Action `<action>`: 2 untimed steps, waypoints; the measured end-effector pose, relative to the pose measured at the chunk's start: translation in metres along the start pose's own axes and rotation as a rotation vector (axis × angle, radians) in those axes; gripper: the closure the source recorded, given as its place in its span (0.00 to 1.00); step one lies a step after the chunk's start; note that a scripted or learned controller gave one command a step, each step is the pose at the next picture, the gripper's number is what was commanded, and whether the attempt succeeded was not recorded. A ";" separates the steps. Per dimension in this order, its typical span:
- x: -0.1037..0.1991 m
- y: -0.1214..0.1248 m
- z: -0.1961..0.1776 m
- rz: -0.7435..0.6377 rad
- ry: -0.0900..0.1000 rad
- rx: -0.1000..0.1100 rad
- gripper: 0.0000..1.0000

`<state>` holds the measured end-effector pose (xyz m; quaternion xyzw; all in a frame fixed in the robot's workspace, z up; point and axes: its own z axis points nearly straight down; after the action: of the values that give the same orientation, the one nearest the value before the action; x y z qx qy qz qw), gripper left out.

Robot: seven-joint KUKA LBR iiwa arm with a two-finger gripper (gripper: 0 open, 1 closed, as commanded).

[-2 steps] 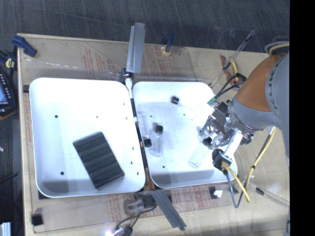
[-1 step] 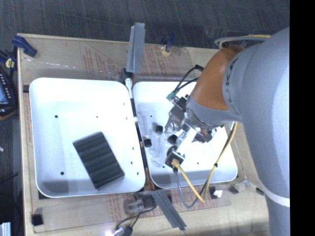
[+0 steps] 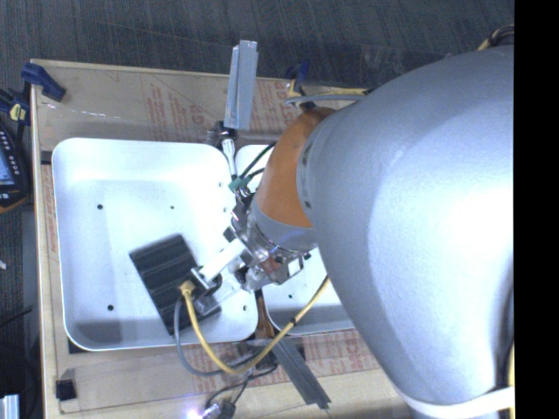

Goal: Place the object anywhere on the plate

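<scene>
Hovering at left bin's (image 3: 105, 182) right edge, tool (image 3: 260, 271) — grip state: cannot tell; black ribbed block (image 3: 162, 273) near lower wall.

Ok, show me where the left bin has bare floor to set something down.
Bare: the left bin's far half, between its far wall and the black ribbed slab, and the strip along its left wall. Crowded: its near right corner, where the arm hangs beside the slab.

Two bins (image 3: 87, 234) (image 3: 301, 317), one black slab (image 3: 160, 269) (ribbed)
</scene>
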<state>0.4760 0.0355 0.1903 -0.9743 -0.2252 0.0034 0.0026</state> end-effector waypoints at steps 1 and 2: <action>0.082 -0.026 -0.001 0.247 0.003 -0.005 1.00; 0.142 -0.029 -0.042 0.042 0.005 -0.004 1.00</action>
<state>0.5910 0.1242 0.2313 -0.9788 -0.2047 0.0008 0.0011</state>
